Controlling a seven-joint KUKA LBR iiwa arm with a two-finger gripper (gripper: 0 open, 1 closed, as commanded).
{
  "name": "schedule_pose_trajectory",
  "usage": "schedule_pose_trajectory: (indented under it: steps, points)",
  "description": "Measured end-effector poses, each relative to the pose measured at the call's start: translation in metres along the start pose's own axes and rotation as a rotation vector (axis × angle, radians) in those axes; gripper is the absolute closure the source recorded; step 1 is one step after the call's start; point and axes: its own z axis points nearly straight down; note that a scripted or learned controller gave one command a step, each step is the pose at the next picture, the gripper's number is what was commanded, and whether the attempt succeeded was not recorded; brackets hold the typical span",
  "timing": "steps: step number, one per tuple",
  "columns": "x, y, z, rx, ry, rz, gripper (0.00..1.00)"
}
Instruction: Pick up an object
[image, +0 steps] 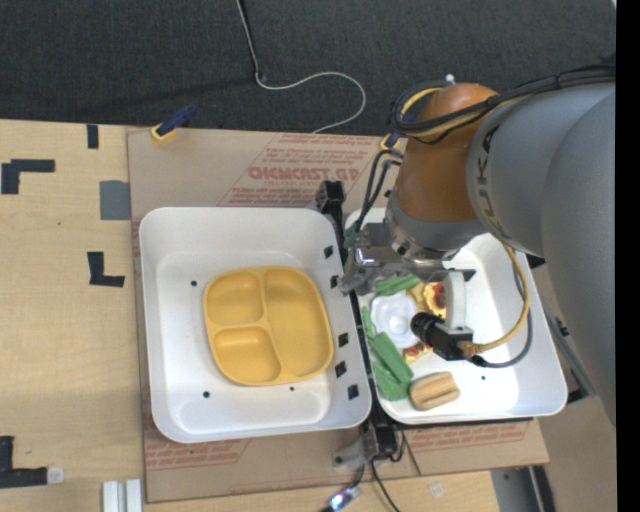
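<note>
While the grey arm's gripper (400, 268) hangs over the right white bin (520, 385), the long green plastic piece (388, 362) lies just below it, slanting toward the tan block (433, 390). Whether the tool is wide or narrow I cannot tell (the wrist hides it).

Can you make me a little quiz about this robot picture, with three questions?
1. True or false: the yellow plate lies in the left bin.
2. Which bin is the arm reaching over? A) left B) right
3. Fill in: the tan block lies beside a long ____ thing.

Key: 1 true. 2 B, the right bin. 3 green.
</note>
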Motion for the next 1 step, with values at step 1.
schedule_pose_trajectory:
  steps: [1]
  points:
    - [0.0078,0.0078,0.0097,0.001,-0.001,0.001,1.00]
